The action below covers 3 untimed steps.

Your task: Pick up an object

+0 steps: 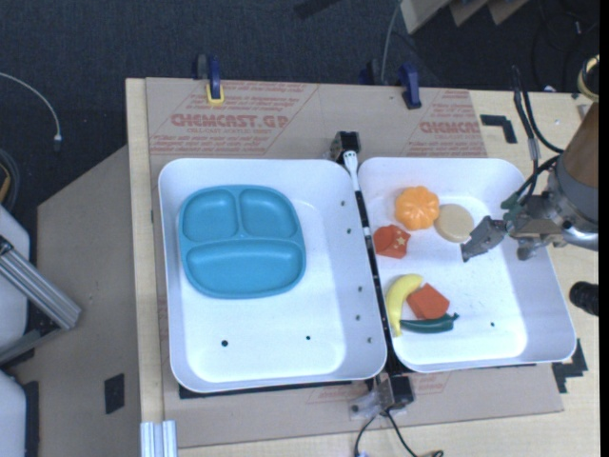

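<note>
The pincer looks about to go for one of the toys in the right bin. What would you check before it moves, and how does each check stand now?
1. Pincer carries nothing already: ok, nothing shows between its fingers.
2. Pincer over the bin with the toys: ok, it hangs over the right bin, just right of the beige disc.
3. A toy with room around it: not ok, the disc touches the orange pumpkin; the banana, red block and green pepper lie bunched.
4. Red piece reachable: cannot tell, it sits near the bin wall.
5. Fingers spread enough: cannot tell.
6. Left bin out of the way: ok, its blue plate lies well apart.
</note>
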Each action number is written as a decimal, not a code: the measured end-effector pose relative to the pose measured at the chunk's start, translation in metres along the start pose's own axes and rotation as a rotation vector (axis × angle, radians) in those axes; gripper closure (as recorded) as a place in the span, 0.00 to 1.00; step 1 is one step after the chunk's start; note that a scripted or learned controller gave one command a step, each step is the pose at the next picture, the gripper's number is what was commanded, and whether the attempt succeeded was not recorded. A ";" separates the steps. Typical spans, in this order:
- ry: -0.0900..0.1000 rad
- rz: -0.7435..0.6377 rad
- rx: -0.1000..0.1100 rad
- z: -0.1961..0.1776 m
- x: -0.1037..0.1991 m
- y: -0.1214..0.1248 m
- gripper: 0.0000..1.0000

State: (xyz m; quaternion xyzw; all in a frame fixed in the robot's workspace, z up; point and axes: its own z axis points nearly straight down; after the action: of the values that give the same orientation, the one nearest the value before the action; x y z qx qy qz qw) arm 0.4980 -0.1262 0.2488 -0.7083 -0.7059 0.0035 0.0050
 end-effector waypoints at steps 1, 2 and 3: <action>-0.002 -0.004 -0.013 -0.006 0.000 0.002 0.00; 0.000 -0.004 -0.005 0.040 0.007 0.007 0.00; 0.001 -0.003 -0.003 0.103 0.010 0.002 0.00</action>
State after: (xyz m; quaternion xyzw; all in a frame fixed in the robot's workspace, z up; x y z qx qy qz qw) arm 0.4985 -0.1155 0.1456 -0.7072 -0.7070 0.0022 0.0041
